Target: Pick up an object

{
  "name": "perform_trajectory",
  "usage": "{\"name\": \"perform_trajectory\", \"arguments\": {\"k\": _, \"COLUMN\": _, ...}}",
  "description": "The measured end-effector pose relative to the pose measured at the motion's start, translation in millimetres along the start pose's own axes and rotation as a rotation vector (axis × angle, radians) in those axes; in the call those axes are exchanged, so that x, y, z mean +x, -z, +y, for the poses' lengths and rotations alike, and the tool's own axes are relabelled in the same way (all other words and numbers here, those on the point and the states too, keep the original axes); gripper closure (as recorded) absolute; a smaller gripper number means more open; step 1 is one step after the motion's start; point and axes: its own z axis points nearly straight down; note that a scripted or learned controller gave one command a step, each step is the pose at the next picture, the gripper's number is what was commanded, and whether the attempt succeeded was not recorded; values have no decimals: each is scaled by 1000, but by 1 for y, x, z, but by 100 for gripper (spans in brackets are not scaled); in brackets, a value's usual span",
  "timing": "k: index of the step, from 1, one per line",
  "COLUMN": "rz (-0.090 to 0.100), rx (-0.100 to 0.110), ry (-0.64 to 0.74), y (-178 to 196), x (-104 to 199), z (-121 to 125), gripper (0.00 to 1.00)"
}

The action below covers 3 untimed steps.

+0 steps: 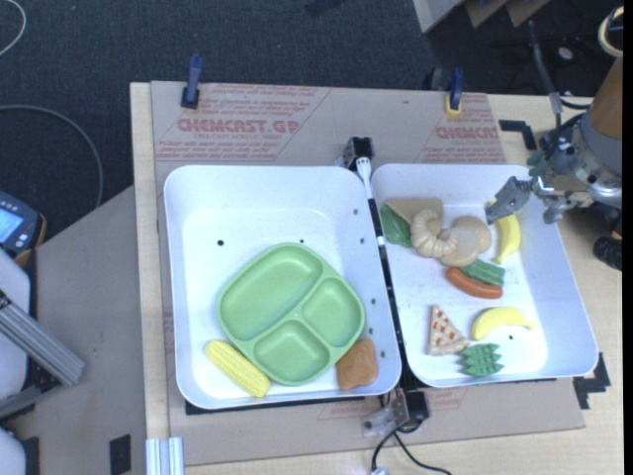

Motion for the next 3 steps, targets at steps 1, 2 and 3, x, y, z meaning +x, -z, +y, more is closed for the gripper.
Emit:
{"name": "perform_trajectory", "arguments": {"k": 1, "rz": 4, "rx": 13, "ry": -5, "y": -147, "x": -18, "z": -57, "gripper": 0}}
{"name": "perform_trajectory", "arguments": {"k": 2, "rz": 1, "rx": 1, "ry": 4, "y": -154, "x": 22, "z": -37, "gripper": 0}}
{"name": "perform_trajectory", "arguments": {"k": 3, "rz": -3, "rx": -7, "ry": 2, "y": -153, "x": 6, "z": 25, "gripper": 0}}
